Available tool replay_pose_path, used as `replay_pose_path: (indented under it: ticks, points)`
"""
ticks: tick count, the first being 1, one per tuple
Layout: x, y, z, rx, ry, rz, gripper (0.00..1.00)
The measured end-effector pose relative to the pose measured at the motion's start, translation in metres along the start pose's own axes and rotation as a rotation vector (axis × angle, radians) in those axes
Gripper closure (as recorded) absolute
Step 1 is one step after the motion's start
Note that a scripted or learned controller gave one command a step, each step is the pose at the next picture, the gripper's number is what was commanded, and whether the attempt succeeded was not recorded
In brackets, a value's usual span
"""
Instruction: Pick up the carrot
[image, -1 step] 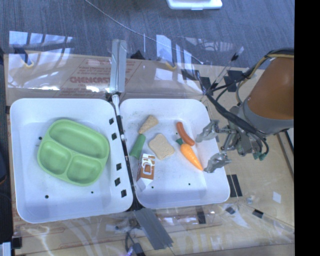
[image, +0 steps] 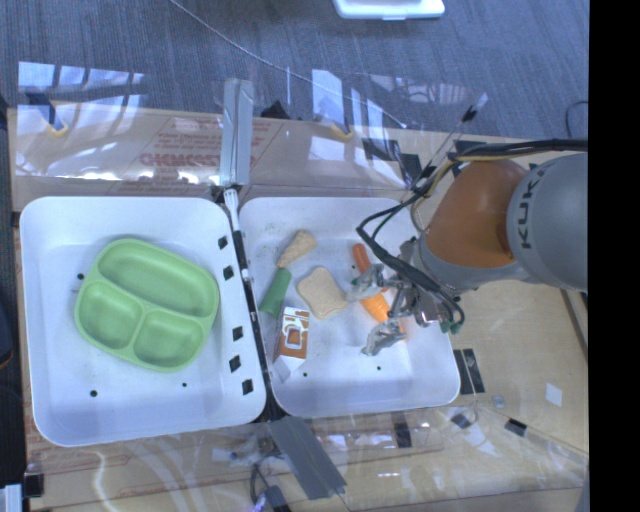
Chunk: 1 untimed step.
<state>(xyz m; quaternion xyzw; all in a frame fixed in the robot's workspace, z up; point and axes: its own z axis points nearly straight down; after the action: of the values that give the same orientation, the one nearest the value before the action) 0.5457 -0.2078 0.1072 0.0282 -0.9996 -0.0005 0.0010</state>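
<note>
Here hand (image: 385, 325) over carrot (image: 374, 305) near right bin (image: 430, 385) edge; grip unclear

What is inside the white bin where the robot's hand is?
Inside the right bin: a bread slice, a roll, a green piece, a small carton and orange carrot pieces. The gripper partly covers them.

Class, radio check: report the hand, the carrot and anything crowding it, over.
Hand low in right bin, on the carrot; grip unclear. Bread slice just left of it. Green plate in left bin.
</note>
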Motion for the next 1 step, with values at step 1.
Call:
replay_pose_path:
  ticks: [1]
  points:
    - [-0.003,0.0019,-0.0124,0.002,-0.005,-0.009,1.0]
